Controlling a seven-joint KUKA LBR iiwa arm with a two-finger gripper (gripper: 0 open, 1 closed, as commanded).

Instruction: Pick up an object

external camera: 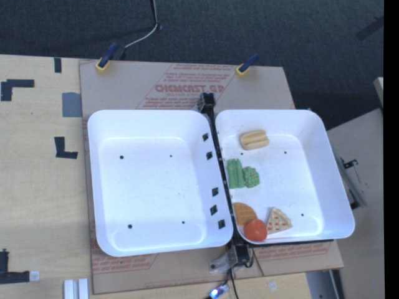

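The right bin [312, 167] holds several toy foods. A tan bread roll [254, 139] lies near its back. A green leafy vegetable [241, 174] sits against the bin's left wall. At the front lie an orange round piece [242, 213], a red tomato [255, 230] and a pizza slice [278, 220], close together.
The left bin [149, 179] stands beside the right one, joined along a black-clipped seam [215, 173]. Both rest on a cardboard sheet [181, 86] clamped at the back by two yellow-and-blue clamps [106, 58]. A cable [146, 23] runs behind.
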